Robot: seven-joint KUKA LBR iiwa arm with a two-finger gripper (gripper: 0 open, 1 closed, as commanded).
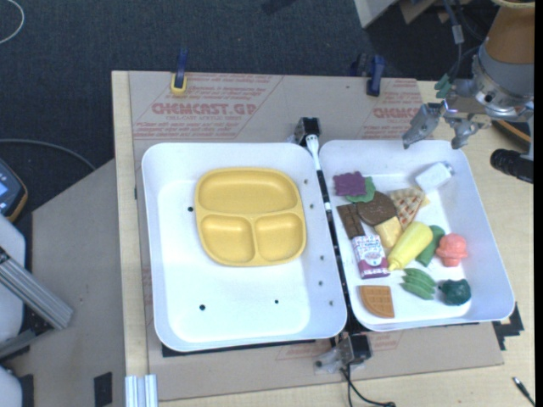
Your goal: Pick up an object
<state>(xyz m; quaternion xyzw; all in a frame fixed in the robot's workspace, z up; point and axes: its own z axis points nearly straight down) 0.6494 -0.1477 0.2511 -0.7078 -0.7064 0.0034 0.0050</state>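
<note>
Claw [439, 131] open w/ nothing in it, up over far edge of right bin [488, 227], w/ white block [433, 176] lying just below & nearest, long side slanted, other toy food [399, 244] piled further down toward near edge.

Two bins side by side on the bench.
The tray [250, 215] sits in the left bin [170, 295]; the toy food [399, 244] lies crowded in the right bin [484, 227], with the gripper [441, 130] above its far edge.
</note>
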